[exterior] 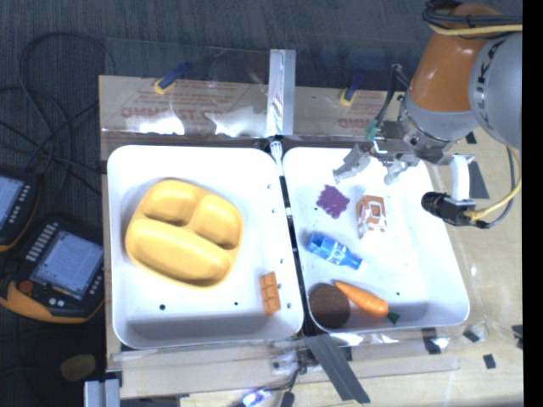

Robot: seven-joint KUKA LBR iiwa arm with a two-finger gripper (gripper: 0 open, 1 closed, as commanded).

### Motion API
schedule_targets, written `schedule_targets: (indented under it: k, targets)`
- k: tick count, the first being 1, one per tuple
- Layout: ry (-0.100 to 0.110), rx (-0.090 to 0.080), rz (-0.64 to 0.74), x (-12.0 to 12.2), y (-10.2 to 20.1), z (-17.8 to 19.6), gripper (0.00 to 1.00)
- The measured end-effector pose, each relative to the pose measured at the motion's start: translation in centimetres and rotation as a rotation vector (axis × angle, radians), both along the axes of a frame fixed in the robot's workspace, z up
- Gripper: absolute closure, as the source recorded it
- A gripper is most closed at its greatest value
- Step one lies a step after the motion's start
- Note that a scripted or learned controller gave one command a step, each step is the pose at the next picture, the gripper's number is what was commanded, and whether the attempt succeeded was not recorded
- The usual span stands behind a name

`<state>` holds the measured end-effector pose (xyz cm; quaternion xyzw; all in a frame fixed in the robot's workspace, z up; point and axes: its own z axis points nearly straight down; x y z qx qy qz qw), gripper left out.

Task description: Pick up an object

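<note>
Nothing picked yet; the whole grasp is left. My two-finger gripper (373,166) hangs spread apart with nothing between the fingers, over the far edge of the right white bin (441,253). Likeliest target, the small purple crumpled object (333,200), lies just beside it toward the bin's middle, next to the orange-and-white box (371,214). Blue bottle (333,252) and orange carrot (362,298) sit nearer the near edge.

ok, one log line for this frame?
gripper: open, above right bin, holding nothing | below it: purple piece, carton | left bin: yellow bread
</note>
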<state>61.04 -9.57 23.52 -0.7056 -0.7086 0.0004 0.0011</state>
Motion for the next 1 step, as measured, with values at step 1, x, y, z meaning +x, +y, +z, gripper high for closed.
schedule_targets:
  k: [1]
  targets:
    - [-0.038, -0.011, 0.101, -1.17, -2.73, -11.6, 0.0]
